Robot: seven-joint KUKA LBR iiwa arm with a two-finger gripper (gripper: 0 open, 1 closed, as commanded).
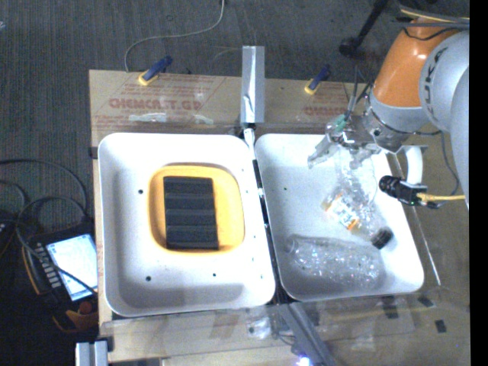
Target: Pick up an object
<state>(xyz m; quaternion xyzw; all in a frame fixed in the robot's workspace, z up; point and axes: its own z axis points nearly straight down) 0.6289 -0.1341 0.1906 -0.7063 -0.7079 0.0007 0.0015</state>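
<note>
The jaws (339, 137) hover over the right white bin's (293, 204) back edge; their state I cannot tell. The clear plastic bottle (333, 256) lies near its front edge; descend centred, across its width.

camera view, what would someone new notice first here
The yellow tray with a black ridged block stands out in the middle of the left bin. In the right bin, a clear plastic bottle with a dark cap lies along the near side, with a crumpled clear wrapper above it. The arm's orange band catches the eye at upper right, its tool over the right bin's far edge.
</note>
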